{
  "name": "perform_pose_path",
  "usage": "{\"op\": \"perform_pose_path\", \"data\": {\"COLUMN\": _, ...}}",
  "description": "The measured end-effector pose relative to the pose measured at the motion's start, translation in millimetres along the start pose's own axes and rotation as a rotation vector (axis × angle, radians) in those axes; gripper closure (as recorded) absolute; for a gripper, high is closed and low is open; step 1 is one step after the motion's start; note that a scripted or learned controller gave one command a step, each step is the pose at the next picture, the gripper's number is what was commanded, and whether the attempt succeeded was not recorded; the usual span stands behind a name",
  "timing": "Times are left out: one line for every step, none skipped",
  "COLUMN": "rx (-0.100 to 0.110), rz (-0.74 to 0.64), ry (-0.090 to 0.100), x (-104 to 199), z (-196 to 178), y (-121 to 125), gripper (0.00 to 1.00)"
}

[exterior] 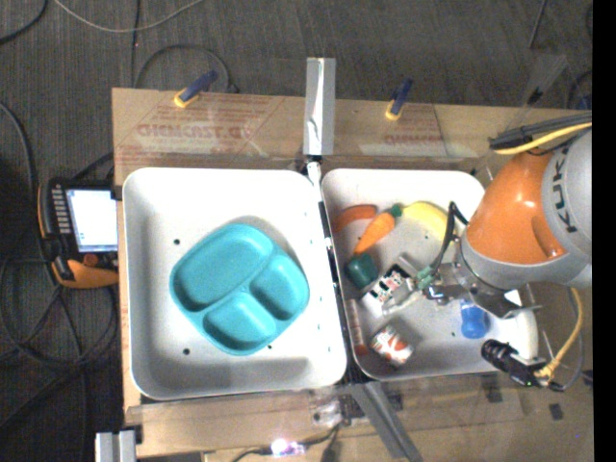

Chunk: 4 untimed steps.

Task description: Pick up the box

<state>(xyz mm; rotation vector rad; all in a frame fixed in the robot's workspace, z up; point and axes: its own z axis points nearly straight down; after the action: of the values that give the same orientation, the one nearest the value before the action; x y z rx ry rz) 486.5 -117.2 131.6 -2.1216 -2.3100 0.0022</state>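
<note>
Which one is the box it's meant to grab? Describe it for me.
Look in the right-hand white bin, the cluttered one. Near its middle, just left of the pincer, lies the box: small, white with dark print, unlike the orange carrot and green piece above it.

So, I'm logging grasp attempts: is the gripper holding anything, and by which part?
Cannot be told: the gripper is low in the right bin beside a small box, but its grip is unclear.

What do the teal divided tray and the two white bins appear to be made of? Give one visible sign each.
Teal divided tray: likely moulded plastic, matte, with rounded compartments in a uniform colour. White bins: probably plastic too, smooth with a slight sheen and rounded corners.
</note>
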Motion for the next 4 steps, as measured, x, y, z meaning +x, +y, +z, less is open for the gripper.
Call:
{"op": "perform_pose_path", "data": {"rx": -0.02, "rz": 0.018, "ry": -0.005, "x": -6.3, "z": 40.4, "y": 72.1, "gripper": 0.0}}
{"op": "perform_pose_path", "data": {"rx": -0.017, "rz": 0.029, "ry": -0.007, "x": -67.2, "z": 40.8, "y": 118.7, "gripper": 0.0}}
{"op": "perform_pose_path", "data": {"rx": -0.015, "rz": -0.019, "ry": -0.01, "x": -25.9, "z": 40.3, "y": 87.5, "gripper": 0.0}}
{"op": "perform_pose_path", "data": {"rx": -0.017, "rz": 0.04, "ry": -0.006, "x": -71.0, "z": 40.8, "y": 104.1, "gripper": 0.0}}
